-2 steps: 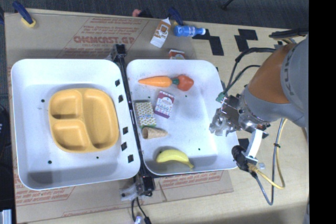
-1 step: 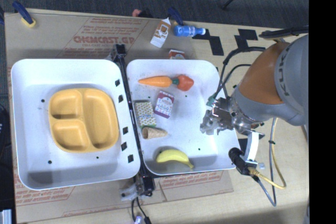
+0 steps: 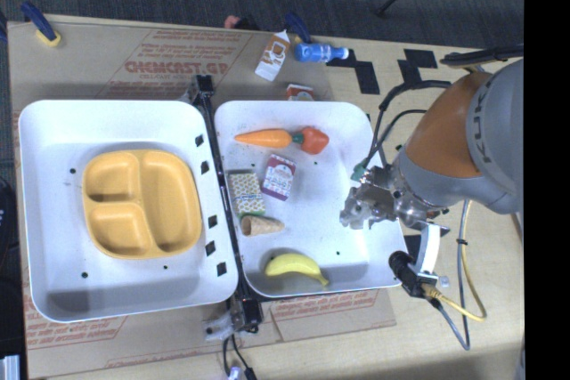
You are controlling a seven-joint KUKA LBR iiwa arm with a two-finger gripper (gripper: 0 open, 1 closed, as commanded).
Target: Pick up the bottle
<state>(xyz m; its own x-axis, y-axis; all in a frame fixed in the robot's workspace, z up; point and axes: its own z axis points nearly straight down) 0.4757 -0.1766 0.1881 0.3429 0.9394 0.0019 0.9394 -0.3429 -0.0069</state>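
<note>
Starting at the left, a yellow tray (image 3: 141, 200) lay in the left bin (image 3: 44, 191). A carrot (image 3: 280, 138), carton (image 3: 278, 177) and banana (image 3: 295, 267) lay in the right bin (image 3: 347, 125). Behind it, on the bench, lay the bottle (image 3: 319, 53). The gripper (image 3: 354, 211) hung over the right bin's right side, its jaw state impossible to tell.

arm (image 3: 485, 147): grey shell, orange band | pincer (image 3: 354, 207): bare silvery metal | cables (image 3: 463, 303): black and yellow, looped beneath the wrist

Grey arm (image 3: 463, 147) from the right, pincer (image 3: 356, 207) low.
</note>
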